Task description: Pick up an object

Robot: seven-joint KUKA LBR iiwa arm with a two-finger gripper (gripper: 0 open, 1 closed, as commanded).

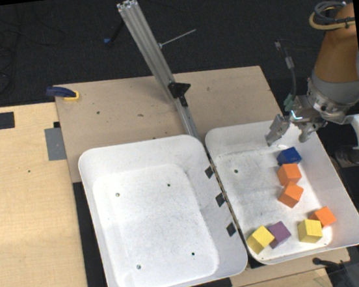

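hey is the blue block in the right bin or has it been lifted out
In. The blue block lies on the floor of the right bin, just above two orange blocks, with the gripper above it.

The arm (336, 63) reaches in from the right, its gripper (290, 128) hanging with fingers spread above the right bin's (244, 139) far edge.

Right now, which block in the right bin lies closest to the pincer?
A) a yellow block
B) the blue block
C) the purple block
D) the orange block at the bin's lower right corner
B. The blue block lies at the top of the group in the right bin, just below the pincer; the purple block, both yellow ones and the corner orange block lie at the near end.
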